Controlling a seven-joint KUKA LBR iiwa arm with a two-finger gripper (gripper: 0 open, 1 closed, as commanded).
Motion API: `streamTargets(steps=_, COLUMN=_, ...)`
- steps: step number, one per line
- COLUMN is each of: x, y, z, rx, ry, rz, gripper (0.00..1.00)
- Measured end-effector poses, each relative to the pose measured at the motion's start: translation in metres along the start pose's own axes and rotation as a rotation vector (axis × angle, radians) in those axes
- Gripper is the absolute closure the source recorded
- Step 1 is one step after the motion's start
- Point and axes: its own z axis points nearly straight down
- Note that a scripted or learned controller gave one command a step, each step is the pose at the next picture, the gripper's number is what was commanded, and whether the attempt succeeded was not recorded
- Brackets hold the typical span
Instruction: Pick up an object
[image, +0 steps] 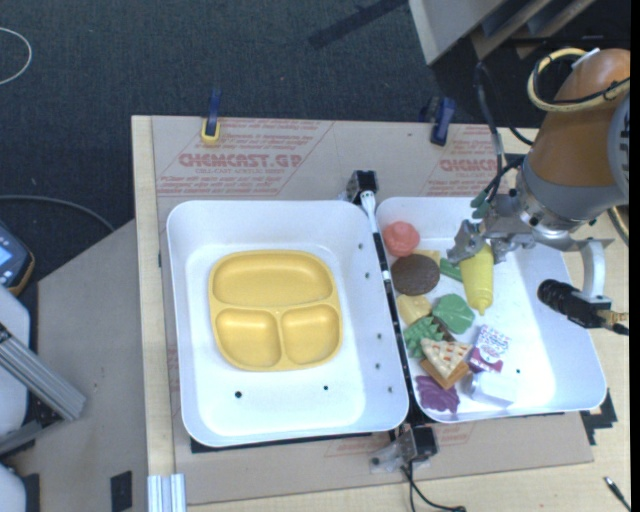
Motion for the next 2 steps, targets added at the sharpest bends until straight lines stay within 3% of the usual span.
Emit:
streamTargets(steps=1, x=0.053, y=-0.018, z=-0.014, rx=-0.001, ry=0.000, rz=0.000, gripper=1.00)
streamTargets(steps=2, x=0.056, y=-0.029, z=0.003, rx=0.001, ry=-0.002, rz=0.006, gripper=1.00)
